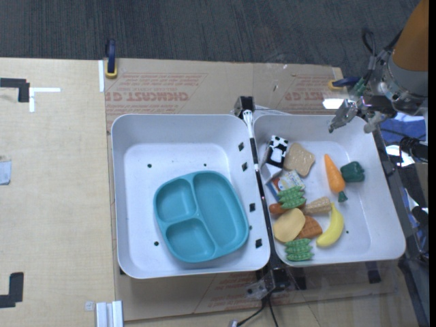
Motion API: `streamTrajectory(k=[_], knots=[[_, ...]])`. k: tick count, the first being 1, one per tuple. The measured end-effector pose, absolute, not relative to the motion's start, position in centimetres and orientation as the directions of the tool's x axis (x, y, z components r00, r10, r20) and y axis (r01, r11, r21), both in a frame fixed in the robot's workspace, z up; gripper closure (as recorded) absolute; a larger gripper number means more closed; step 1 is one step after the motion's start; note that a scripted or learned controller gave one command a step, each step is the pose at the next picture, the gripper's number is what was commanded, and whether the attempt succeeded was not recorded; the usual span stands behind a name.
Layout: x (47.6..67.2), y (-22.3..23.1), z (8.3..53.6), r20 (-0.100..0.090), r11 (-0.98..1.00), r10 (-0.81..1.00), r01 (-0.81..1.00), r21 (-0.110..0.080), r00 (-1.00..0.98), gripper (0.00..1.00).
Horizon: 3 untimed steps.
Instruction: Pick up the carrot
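Observation:
The orange carrot (pixel 333 174) lies in the right bin (pixel 381 240), near its upper right, pointing up and down with its green end toward the bottom. My gripper (pixel 355 120) hangs over the bin's far right corner, above and slightly right of the carrot and apart from it. Its fingers (pixel 338 121) stand spread open with nothing between them.
Touching the carrot's right side is a green pepper (pixel 353 172). A bread slice (pixel 299 160), a black-and-white piece (pixel 276 150), a banana (pixel 332 228), pea pods (pixel 291 197) and other toy food crowd the bin's left half. The left bin (pixel 129 182) holds a teal divided plate (pixel 199 214).

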<state>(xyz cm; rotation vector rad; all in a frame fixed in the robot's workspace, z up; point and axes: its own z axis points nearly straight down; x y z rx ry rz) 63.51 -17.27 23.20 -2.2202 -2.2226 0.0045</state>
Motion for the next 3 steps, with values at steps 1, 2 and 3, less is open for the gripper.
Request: streamTrajectory(k=[1,2,3], knots=[[61.1,-21.0,10.2,0.013,-0.259,0.966,0.966,-0.007,0.259,0.0],[61.1,-21.2,11.1,0.005,-0.254,0.967,0.967,-0.003,0.254,1.0],[60.6,-18.2,15.1,-0.002,-0.504,0.864,0.864,0.0,0.504,1.0]])
